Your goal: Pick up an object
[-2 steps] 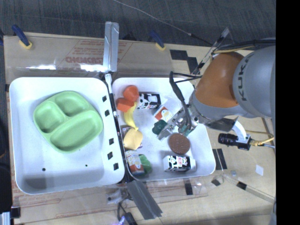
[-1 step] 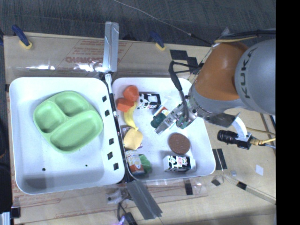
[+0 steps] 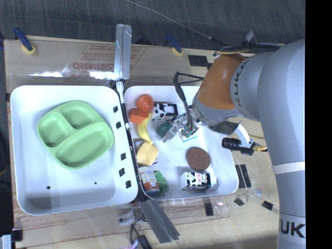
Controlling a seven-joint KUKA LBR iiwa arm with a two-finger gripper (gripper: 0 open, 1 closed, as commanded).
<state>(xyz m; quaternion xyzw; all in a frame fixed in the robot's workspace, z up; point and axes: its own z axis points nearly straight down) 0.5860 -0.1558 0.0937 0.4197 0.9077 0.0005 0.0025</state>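
My gripper [image 3: 177, 127] is low in the upper middle of the right bin [image 3: 228, 165], reaching in from the right below the orange wrist band. It sits just right of a yellow banana [image 3: 143, 132] and just below a cow-patterned carton [image 3: 166, 110]. A small teal-green item [image 3: 166, 131] lies at its tip; I cannot tell if it is gripped. Two orange-red fruits [image 3: 141, 108] lie at the bin's upper left. A brown disc [image 3: 198, 158] lies below the gripper.
A second cow-patterned carton [image 3: 197, 180], a green and red packet [image 3: 153, 181] and a yellow lump [image 3: 147, 153] fill the right bin's lower part. The left bin [image 3: 31, 191] holds a green divided plate [image 3: 75, 133]. The arm's grey body covers the right side.
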